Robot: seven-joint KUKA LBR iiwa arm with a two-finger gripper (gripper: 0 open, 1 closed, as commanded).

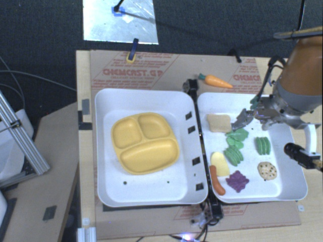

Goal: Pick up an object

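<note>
Gripper (246, 118) over right bin (292, 185), jaw state unclear. Best descend square onto green bean pod (237, 134), clear of toast (219, 122).

Yellow tray (145, 143) in a white bin (103, 135) — purple grapes (237, 181), speckled tan cookie (267, 171).

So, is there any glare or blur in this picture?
Camera view: glare on the shiny sheet at the top; the arm's hand looks slightly blurred over the right bin; the yellow tray is sharp and evenly lit.
</note>
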